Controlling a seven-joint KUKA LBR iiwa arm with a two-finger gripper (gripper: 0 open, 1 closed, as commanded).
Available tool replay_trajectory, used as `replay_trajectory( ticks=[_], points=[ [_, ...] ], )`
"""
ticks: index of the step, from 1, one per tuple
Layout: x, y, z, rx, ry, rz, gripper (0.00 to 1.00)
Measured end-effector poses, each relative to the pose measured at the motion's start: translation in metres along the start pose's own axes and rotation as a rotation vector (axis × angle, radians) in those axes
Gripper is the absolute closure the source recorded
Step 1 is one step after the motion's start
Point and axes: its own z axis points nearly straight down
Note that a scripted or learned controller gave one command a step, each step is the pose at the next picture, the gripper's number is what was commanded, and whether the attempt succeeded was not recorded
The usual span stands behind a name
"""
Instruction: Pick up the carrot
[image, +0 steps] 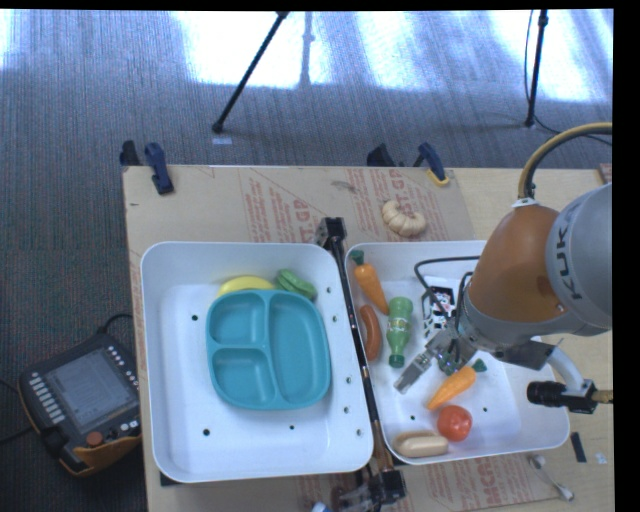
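Observation:
Two orange carrots lie in the right bin (520, 436). One carrot (371, 285) lies along the bin's left wall, with its green top toward the back. The other carrot (454, 384) lies slanted near the bin's middle, its green top at the upper right. My gripper (418, 369) hangs low over the right bin, between the green bottle (399, 330) and this second carrot, just left of the carrot. Nothing shows as held. The orange and grey wrist hides the bin's back right part.
A brown sausage (371, 333) lies by the left wall, with a red tomato (454, 423) and a tan bun (422, 444) at the front. The left bin (175, 420) holds a teal divided plate (268, 349), a banana (244, 284) and a green vegetable (296, 284). A beige gourd (404, 217) sits behind the bins.

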Motion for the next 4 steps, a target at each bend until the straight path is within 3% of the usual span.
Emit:
replay_trajectory(
  ticks=[1, 2, 3, 4],
  points=[
    [-0.007, -0.04, 0.018, -0.001, 0.001, 0.373, 0.0],
    [0.01, -0.022, -0.017, -0.002, 0.0, 0.343, 0.0],
    [0.008, -0.018, -0.011, -0.001, 0.0, 0.525, 0.0],
    [0.011, -0.044, 0.018, -0.001, 0.0, 0.184, 0.0]
  ],
)
